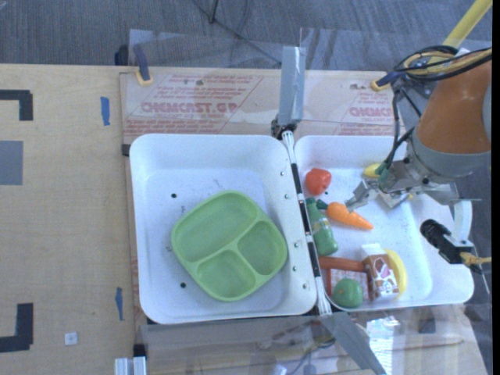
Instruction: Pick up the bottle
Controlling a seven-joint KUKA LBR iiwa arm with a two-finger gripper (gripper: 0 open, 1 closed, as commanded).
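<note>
**Gripper Over the Right Bin, Bottle Against the Divider**

The gripper (366, 193) hung low in the right bin (445, 283), reaching in from the right under the arm's orange band (462, 116). Its 2 fingers stood apart with nothing between them, their tips just above and to the right of the carrot (350, 216).

The bottle (321, 229), green with a darker cap end, lay on its side along the left wall of the right bin, close against the divider between the 2 bins. The carrot lay just beside it on the right, pointing toward the bin's middle. A red-orange tomato-like toy (317, 180) sat just above the bottle's upper end. Below the bottle, a green round fruit (348, 292) rested in the bin's near corner, beside a small red-and-white carton (378, 275) and a yellow banana (398, 270) curved along the carton's right side.

In the left bin (156, 170) lay a green plate (229, 244) with 3 compartments, tilted a little in the view. Both bins sat on the table (62, 209), with a printed cardboard sheet (195, 104) behind them.
</note>
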